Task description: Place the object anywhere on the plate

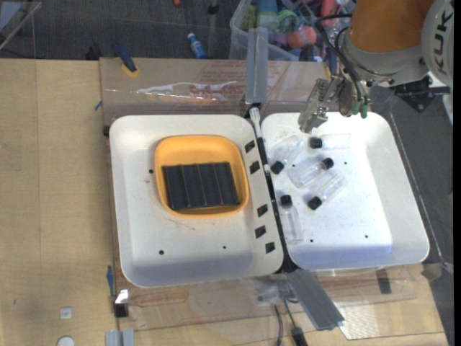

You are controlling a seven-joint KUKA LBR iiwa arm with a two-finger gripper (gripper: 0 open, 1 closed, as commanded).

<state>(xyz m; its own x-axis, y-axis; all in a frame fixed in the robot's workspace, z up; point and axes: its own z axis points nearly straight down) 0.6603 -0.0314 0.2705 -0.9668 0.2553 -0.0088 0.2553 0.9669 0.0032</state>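
Observation:
An orange plate [164,157] lies in the left bin [137,244]. A black ribbed rectangular object [200,186] rests flat on it, inside the rim. My gripper [336,112] hangs over the far edge of the right bin [389,222], well to the right of the plate. Its fingers [311,118] stand apart, open, with nothing between them. Just below the gripper, several clear small bottles [311,170] with black caps lie on the floor of the right bin.
A raised divider with black clips [261,193] separates the two bins. Behind the bench stands a clear crate of coloured toys [288,13]. The arm's orange band [385,9] looms over the back right corner.

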